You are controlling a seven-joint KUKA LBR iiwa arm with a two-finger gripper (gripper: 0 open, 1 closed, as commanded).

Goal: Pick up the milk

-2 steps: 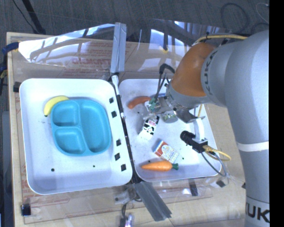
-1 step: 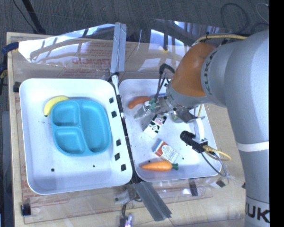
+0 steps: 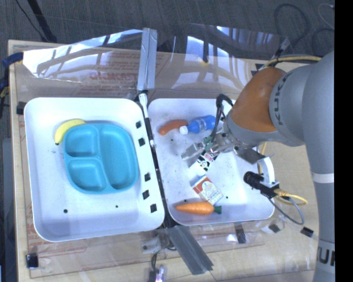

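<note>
While the milk [image 3: 205, 188] is lying untouched just below the jaws [image 3: 201, 155], I am judging the pick not yet begun; whether they are parted, I cannot tell.

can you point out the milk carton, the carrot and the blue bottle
milk carton [image 3: 206, 189]: camera view, on its printed front face
carrot [image 3: 195, 208]: camera view, middle of the orange body
blue bottle [image 3: 200, 124]: camera view, on its blue body

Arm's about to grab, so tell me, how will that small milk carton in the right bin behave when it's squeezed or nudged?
The milk carton lies flat on the right bin, so it will probably slide rather than roll. It looks small and boxy, likely light. The carrot lies right beside it, so a nudge may shove that too.
</note>
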